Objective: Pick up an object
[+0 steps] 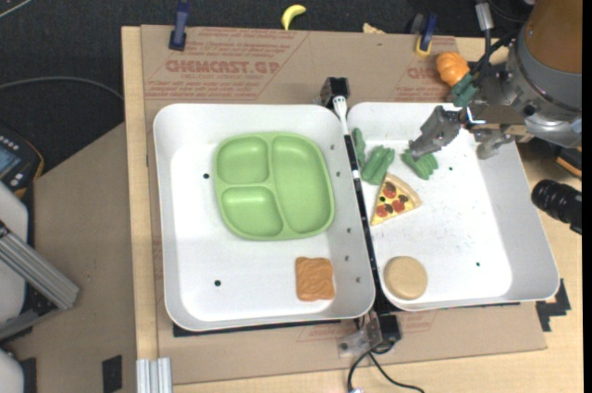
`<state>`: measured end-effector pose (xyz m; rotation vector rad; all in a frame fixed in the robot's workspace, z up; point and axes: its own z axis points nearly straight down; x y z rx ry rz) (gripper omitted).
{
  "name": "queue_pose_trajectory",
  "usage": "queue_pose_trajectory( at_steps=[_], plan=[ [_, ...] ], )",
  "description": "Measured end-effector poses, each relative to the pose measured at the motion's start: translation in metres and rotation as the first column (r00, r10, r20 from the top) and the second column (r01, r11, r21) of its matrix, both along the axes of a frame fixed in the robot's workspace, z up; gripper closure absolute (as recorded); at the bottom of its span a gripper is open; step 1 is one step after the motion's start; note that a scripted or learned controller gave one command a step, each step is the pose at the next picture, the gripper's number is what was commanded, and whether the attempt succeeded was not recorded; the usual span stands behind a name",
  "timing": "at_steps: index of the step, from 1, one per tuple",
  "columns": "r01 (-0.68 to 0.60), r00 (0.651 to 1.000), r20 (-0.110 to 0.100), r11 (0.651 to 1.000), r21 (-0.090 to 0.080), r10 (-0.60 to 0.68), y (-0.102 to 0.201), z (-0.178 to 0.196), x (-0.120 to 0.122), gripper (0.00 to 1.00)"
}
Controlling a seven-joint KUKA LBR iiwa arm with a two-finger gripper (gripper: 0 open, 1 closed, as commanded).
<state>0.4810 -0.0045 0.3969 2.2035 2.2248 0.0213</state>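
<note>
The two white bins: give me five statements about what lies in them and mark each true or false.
1. The green divided plastic plate lies in the left bin. True.
2. The toy pizza slice lies in the left bin. False: it lies in the right bin.
3. The round tan cookie-like disc sits near the right bin's front edge. True.
4. The orange-brown waffle-like square rests on the green plate. False: it lies on the bin floor, in front of the plate.
5. The claw hangs over the left bin. False: it is over the right bin, close to the green toy pieces.
</note>
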Motion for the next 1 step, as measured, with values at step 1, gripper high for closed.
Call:
queue_pose_trajectory(
  at_steps=[1],
  plan=[
    [0.011, 0.999, -0.035, 1.0, -0.002, -0.011, 0.0079, -0.221, -0.0053, 0.0]
  ],
)
